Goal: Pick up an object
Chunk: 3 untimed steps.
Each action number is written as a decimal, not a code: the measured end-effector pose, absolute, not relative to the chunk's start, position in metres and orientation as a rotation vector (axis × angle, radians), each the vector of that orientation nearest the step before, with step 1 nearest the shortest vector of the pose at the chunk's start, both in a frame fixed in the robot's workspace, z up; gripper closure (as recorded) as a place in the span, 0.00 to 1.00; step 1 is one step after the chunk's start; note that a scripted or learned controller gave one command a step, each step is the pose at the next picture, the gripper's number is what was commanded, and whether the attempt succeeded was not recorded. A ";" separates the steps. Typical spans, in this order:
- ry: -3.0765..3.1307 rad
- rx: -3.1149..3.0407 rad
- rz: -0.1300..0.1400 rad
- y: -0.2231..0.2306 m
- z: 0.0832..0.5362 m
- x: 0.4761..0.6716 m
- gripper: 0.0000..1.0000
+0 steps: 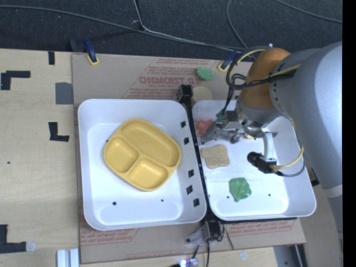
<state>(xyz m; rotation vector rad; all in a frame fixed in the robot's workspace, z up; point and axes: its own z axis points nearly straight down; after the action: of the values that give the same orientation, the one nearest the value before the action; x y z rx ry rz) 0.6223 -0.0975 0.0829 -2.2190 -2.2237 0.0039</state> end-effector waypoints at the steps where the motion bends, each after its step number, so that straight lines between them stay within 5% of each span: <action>1: -2.226 -2.219 0.001 -0.097 0.095 0.623 1.00; 3: -2.226 -2.223 -0.004 -0.095 0.202 0.619 1.00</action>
<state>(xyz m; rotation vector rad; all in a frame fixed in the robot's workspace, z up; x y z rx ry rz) 0.6190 -0.0951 0.2023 -2.2227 -2.2256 -0.0044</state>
